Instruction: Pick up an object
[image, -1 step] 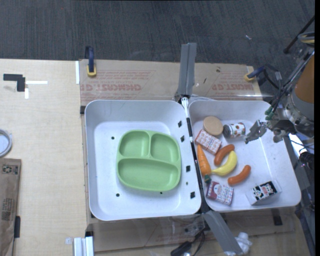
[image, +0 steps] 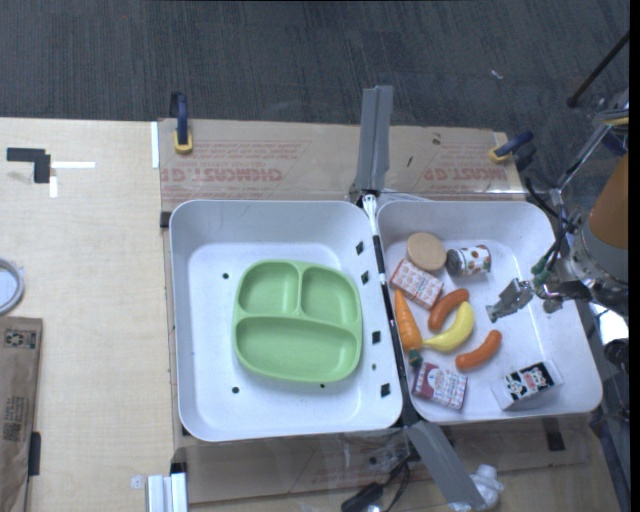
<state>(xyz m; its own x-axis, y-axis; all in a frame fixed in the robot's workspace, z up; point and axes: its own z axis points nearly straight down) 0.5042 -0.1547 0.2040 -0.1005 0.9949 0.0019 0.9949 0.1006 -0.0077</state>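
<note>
The right bin holds several toy foods: a tan round bun, a small can, a red-and-white packet, a carrot, two sausages, a banana, a red box and a black-and-white carton. My gripper reaches in from the right, over the bin floor. It sits just right of the banana and above the lower sausage, with nothing seen in its grasp.
The left bin carries a green divided plate. A grey divider post stands between the bins at the back. Clamps hold the cardboard backing. Cables and the arm's body crowd the right edge.
</note>
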